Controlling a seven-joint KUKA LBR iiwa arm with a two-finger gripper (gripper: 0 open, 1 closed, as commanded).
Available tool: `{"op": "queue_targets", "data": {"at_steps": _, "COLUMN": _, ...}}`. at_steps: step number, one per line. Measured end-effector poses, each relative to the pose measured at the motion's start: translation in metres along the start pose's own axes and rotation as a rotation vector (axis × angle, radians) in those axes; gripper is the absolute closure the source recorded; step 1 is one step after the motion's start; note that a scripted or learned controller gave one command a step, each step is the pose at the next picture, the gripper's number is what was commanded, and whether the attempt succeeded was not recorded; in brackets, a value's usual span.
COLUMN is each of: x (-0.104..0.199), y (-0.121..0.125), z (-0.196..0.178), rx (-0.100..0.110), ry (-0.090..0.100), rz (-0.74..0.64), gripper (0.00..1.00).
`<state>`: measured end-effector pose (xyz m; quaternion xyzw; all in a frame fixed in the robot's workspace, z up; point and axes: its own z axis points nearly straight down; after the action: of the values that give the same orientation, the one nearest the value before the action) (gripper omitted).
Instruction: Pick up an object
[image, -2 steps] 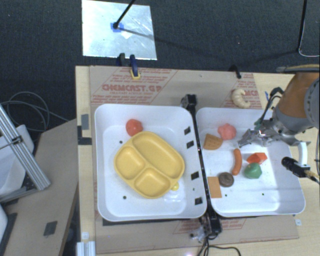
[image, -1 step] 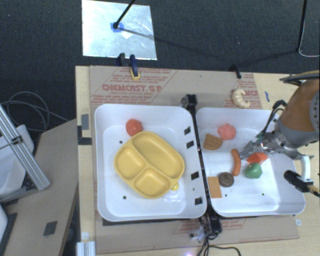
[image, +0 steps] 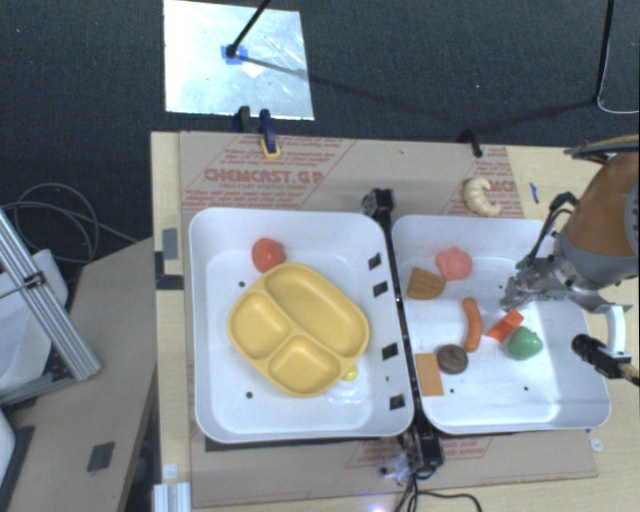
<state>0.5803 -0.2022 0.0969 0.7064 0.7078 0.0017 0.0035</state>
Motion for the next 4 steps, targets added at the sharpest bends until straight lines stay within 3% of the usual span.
{"op": "queue_targets", "data": {"at_steps": 1, "x": 0.000, "y": 0.000, "z": 0.000, "rx": 0.001, "ry": 0.000, "rz": -0.001, "gripper": 0.00}}
{"op": "queue_targets", "data": {"at_steps": 2, "x": -0.004, "y": -0.013, "z": 0.012, "rx": 0.007, "ry": 0.002, "rz": 0.002, "gripper": 0.00}}
{"op": "queue_targets", "data": {"at_steps": 3, "x": -0.004, "y": -0.012, "z": 0.001, "rx": 0.002, "ry": 0.001, "rz": 0.001, "gripper": 1.00}}
{"op": "queue_targets", "data": {"at_steps": 4, "x": -0.004, "y": -0.012, "z": 0.001, "rx": 0.003, "ry": 0.001, "rz": 0.000, "gripper": 0.00}}
